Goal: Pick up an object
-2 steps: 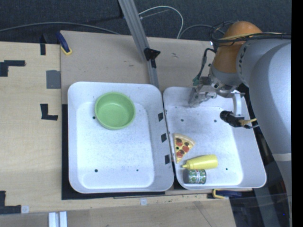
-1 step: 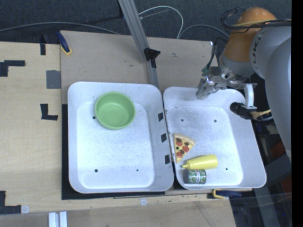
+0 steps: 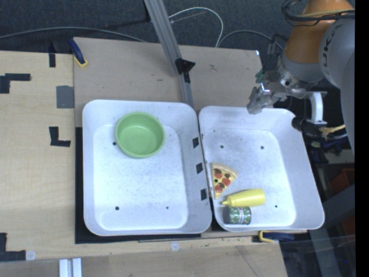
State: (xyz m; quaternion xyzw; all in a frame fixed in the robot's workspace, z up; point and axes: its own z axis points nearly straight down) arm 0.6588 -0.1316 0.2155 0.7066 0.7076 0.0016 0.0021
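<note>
We log the arm (image 3: 323, 33) bent over the right bin's (image 3: 300, 154) far rim; jaws (image 3: 255, 104) pointing down, state we cannot tell. Below them: pizza slice (image 3: 221, 179), mustard bottle (image 3: 244, 198), can (image 3: 237, 215).

Even, soft light; slightly grainy, faint shadows, no glare.

Legible markings: none. The green can (image 3: 237, 215) in the right bin (image 3: 300, 154) carries a printed label, too small and blurred to read. The yellow bottle (image 3: 245, 198) and pizza slice toy (image 3: 221, 179) show no readable text. Dark lettering on the grey arm (image 3: 337, 51) is cut off at the edge, not decipherable.
</note>
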